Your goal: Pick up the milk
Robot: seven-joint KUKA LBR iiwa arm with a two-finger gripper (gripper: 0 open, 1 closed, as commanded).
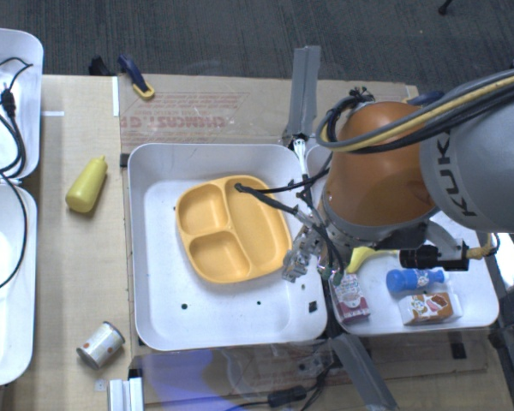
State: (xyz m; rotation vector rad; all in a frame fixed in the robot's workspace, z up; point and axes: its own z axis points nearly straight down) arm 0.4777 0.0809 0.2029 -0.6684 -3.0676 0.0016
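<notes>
The milk looks to be the small white and red carton (pixel 349 298), lying at the left edge of the right bin (pixel 475 319) beside the divider between the bins. My gripper (pixel 297 262) hangs below the orange wrist band, over the right side of the left bin (pixel 150 255) near the rim of a yellow plate. It is left of the carton and slightly behind it, and I see nothing in its grasp. The arm's bulk hides much of the right bin.
A yellow divided plate (pixel 231 229) lies in the left bin. The right bin also holds a blue bottle (pixel 415 278), a brown and white carton (pixel 429 308) and a yellow item (pixel 361 256). On the bench sit a mustard bottle (pixel 87 185) and a can (pixel 100 343).
</notes>
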